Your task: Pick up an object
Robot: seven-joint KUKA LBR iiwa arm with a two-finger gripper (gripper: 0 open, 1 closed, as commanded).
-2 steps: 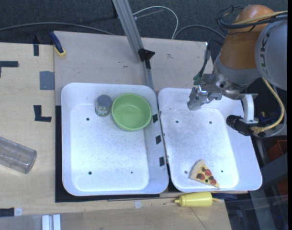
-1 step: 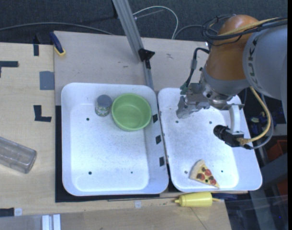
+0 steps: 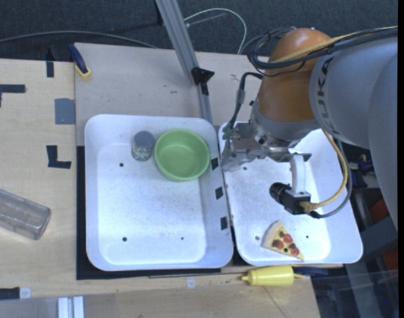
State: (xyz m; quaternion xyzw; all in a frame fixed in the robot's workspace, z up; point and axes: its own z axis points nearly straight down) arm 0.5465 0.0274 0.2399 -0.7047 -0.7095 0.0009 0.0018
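two white bins (image 3: pixel 102 197) on bench, green bowl (image 3: pixel 182 154) beside small can (image 3: pixel 143 145), pizza slice (image 3: pixel 282 239), gripper (image 3: pixel 236 152) state unclear

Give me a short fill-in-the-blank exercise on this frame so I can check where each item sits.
1. The green bowl sits in the ___ bin.
2. The pizza slice lies in the ___ bin.
3. The small grey can stands just ___ of the green bowl.
4. The yellow bottle lies ___ the bins, on the bench.

Missing words: left; right; left; outside
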